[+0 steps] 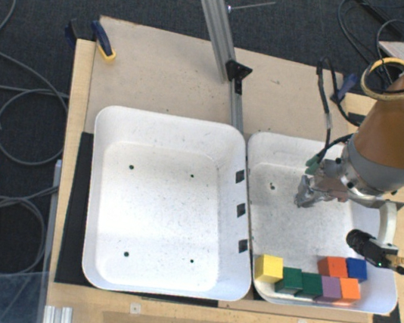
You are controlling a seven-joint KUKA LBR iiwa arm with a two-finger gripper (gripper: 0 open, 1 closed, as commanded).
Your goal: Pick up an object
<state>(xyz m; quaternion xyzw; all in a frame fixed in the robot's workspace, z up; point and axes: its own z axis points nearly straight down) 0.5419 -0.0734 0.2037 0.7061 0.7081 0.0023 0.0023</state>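
The grey-and-orange arm (403, 129) is cut off by the right edge. The grey two-finger gripper (306, 197) is too blurred to resolve finger spacing.

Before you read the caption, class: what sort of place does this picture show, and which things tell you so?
Probably a robotics lab test bench. A robot arm reaches over two white bins, coloured blocks sit in the right bin, and loose cables trail across the carpet.
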